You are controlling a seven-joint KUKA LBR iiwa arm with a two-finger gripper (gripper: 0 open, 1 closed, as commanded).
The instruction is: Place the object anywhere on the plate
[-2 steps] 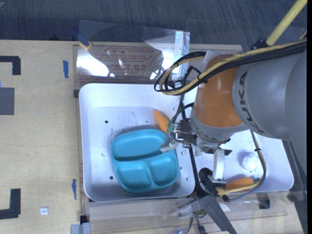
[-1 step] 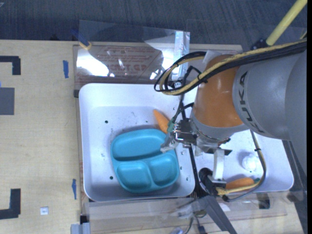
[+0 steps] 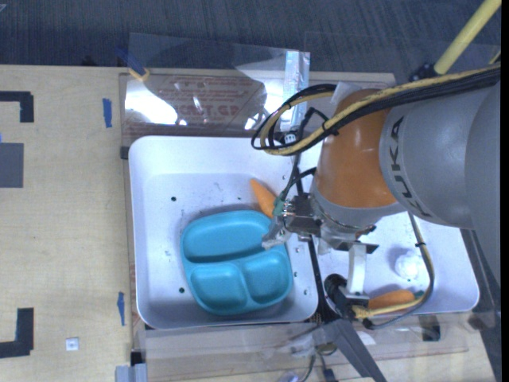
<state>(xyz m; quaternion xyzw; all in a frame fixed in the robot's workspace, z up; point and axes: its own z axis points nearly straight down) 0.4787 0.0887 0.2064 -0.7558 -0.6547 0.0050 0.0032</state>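
Two shallow white bins sit side by side on the bench, the left bin point(image 3: 151, 213) in the middle of the frame and the right bin point(image 3: 445, 293) toward the lower right, largely covered by the arm point(image 3: 413, 157). A blue plate point(image 3: 235, 265) with three compartments lies in the lower middle of the left bin. An orange carrot point(image 3: 262, 196) rests on the bin floor just above the plate's upper right rim, tilted, its lower end hidden behind the gripper point(image 3: 280, 231). The gripper hangs at the plate's upper right edge, just below the carrot; whether its claw is apart or together cannot be told from this angle, and nothing can be seen between its tips. The grey arm with its orange band fills the right of the frame, black and yellow cables looping over it. In the right bin, a second orange piece point(image 3: 390, 298) lies near the lower edge, and a small white object point(image 3: 407, 265) sits just above it
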